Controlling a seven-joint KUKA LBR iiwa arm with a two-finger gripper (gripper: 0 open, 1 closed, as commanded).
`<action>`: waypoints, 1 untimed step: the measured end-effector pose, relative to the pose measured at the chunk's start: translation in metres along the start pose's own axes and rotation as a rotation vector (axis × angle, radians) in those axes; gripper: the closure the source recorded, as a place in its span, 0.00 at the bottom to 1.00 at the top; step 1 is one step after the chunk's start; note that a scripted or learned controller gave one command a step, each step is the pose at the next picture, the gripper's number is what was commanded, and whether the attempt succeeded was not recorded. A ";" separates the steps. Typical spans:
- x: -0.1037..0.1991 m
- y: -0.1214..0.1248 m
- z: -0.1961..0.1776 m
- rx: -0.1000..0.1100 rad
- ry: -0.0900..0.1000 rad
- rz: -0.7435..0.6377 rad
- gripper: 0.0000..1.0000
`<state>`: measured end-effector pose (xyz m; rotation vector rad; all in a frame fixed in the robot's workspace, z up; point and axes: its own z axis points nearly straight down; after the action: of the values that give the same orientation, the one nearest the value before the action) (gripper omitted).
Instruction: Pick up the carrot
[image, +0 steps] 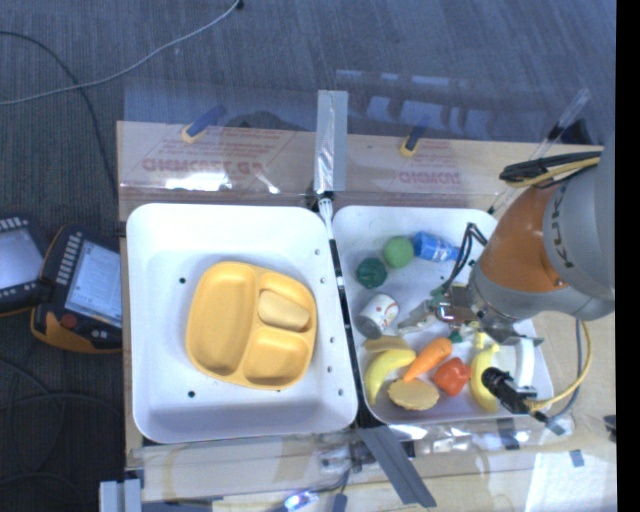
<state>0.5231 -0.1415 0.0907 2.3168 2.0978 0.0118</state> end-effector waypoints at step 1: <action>-0.007 -0.032 -0.001 -0.004 0.001 -0.064 0.00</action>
<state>0.4905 -0.1456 0.0909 2.2466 2.1686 0.0164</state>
